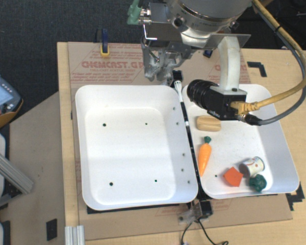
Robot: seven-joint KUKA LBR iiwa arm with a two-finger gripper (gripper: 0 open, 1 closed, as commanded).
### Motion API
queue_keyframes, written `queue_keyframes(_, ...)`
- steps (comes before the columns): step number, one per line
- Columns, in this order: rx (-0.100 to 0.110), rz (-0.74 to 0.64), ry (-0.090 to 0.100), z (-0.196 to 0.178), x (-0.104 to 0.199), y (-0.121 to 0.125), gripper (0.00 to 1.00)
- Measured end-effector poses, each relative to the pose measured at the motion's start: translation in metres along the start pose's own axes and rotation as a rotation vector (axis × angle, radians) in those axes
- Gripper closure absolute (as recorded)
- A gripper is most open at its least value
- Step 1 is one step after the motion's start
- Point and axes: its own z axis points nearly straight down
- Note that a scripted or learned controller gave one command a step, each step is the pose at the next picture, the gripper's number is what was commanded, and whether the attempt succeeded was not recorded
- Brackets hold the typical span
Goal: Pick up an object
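Two shallow white bins side by side on a bench (71,198). The gripper (160,68) hangs over the far edge of the left bin (92,137), near the divide between the bins; whether its fingers are apart or together cannot be told. The right bin (275,137) holds a beige block (208,123) at its far left, a carrot (204,157) along its left wall, and an orange cube (233,177), a small white cup (252,165) and a green piece (257,182) clustered at its near right.

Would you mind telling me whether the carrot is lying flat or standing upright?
Lying flat: the carrot rests lengthwise on the right bin's floor, green top pointing away from the camera.
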Motion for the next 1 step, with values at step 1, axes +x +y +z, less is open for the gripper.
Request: queue_keyframes(1,-0.002,-0.001,0.001,-0.0105,0.0008,0.0003,1.00)
